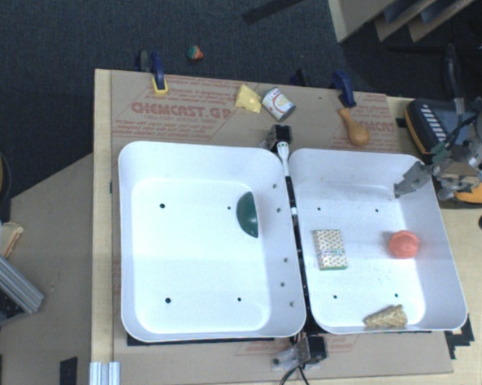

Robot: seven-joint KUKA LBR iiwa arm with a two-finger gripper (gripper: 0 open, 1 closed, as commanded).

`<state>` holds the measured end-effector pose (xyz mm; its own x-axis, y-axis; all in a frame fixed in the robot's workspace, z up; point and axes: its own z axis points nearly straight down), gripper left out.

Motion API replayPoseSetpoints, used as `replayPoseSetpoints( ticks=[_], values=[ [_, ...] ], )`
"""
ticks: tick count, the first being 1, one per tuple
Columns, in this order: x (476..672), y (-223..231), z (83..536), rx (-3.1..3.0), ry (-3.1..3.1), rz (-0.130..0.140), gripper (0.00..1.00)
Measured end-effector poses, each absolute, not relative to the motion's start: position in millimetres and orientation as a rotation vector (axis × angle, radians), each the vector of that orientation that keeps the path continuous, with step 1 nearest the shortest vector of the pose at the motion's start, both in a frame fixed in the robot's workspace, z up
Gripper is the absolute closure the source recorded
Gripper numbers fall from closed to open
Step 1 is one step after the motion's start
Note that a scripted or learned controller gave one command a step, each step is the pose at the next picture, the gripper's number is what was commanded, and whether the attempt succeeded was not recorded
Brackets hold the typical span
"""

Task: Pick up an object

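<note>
Three objects lie in the right bin [433,240]: a red ball [403,244], a patterned block [329,249] and a tan piece [385,318]. My gripper [408,183] hangs over that bin's far right corner, holding nothing I can see; how far it is open, I cannot tell. A green object [248,213] rests in the left bin [142,214].

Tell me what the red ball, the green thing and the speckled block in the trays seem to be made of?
Red ball: probably soft foam or rubber, matte, no glint. Green thing: dark, smooth, perhaps plastic or rubber; it lies against the left bin's wall. Speckled block: pale with small coloured dots, possibly sponge or printed card; too small to tell.
</note>
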<state>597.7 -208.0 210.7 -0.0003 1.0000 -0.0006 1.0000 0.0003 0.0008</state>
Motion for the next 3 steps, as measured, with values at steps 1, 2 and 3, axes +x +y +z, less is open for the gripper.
replayPoseSetpoints(
  ticks=[1,2,3],
  values=[
    [598.5,-208,222,2.216,2.220,0.002,1.00],
    [494.2,-195,114,2.239,2.229,-0.012,1.00],
    [539.4,-225,83,2.218,2.220,0.000,1.00]
  ],
)
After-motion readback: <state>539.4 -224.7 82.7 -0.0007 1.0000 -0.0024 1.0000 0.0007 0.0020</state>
